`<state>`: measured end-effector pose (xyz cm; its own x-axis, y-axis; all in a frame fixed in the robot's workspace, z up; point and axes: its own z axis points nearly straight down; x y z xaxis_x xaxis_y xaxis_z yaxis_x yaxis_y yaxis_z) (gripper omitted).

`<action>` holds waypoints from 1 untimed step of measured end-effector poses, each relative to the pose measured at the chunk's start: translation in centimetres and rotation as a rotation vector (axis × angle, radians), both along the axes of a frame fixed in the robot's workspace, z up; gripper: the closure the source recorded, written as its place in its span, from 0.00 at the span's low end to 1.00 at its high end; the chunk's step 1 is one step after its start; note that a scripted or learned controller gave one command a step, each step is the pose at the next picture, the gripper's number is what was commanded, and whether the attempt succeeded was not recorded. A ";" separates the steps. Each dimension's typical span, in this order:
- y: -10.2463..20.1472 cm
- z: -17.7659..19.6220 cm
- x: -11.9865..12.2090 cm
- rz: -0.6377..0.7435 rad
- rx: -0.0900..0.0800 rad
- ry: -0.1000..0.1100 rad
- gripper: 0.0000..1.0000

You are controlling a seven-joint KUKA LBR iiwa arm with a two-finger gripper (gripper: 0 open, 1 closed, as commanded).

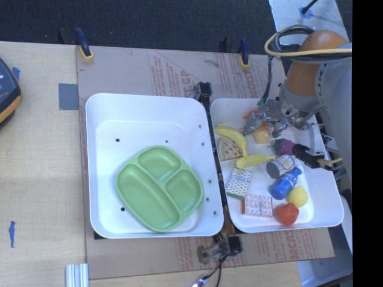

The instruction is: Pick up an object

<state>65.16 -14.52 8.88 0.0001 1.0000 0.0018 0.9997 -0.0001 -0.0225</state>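
Where toys crowd, claw point(258, 122) tips indistinct.

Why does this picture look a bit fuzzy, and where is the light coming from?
In the camera view the whole image is soft and grainy, so small items in the right bin blur together. Bright light washes out the left bin and its walls. The green divided plate casts hardly any shadow, suggesting diffuse overhead lighting. The tool is too blurred for detail.

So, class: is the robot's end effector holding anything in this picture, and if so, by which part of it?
It cannot be told. The end effector sits low over the far end of the right white plastic bin, just above a small yellow block, but no hold on anything is visible.
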 end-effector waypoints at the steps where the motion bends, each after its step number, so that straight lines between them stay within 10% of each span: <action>1: 3.0 0.1 0.1 0.003 -0.001 -0.004 0.00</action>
